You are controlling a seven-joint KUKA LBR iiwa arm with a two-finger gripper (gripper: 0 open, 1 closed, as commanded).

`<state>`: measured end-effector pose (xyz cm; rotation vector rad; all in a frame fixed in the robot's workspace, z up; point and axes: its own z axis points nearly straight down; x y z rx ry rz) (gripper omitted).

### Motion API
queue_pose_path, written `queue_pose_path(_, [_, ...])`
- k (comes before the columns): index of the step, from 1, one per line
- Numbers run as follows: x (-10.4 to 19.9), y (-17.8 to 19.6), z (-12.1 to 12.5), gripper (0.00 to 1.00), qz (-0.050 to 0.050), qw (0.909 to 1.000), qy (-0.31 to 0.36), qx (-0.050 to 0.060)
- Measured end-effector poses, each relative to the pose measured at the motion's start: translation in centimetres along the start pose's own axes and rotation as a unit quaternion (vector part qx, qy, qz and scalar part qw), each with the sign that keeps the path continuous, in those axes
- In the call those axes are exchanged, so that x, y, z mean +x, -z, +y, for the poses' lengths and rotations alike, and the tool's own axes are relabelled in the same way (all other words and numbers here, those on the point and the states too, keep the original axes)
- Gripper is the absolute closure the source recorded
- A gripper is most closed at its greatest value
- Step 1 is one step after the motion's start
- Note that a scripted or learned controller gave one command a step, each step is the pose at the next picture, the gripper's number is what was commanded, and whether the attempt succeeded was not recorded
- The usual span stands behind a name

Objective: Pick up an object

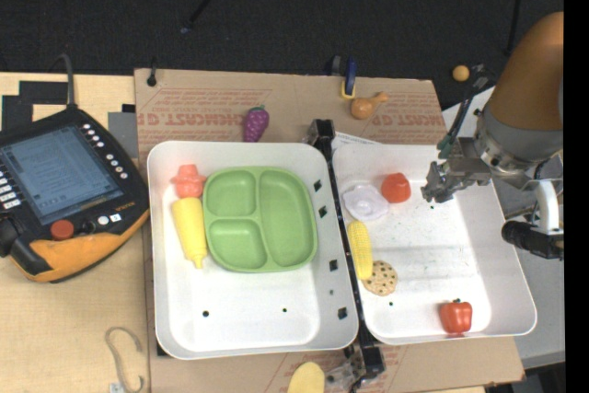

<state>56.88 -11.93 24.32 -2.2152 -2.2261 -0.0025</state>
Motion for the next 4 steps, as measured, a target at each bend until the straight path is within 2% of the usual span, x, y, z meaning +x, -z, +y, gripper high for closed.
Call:
queue_pose_path(1, [5.2,-1.7,2.8,1.0,0.0,1.0,-0.001,0.001])
queue_pose_path(2, [8.4,-2.1,5.1,1.0,0.0,1.0,-0.002,0.001])
queue_pose_path(3, [7.9,-0.6,4.6,1.0,-0.001,1.0,-0.002,0.001])
queue_pose_path(4, [7.9,-0.7,4.1,1.0,-0.001,1.0,-0.002,0.002])
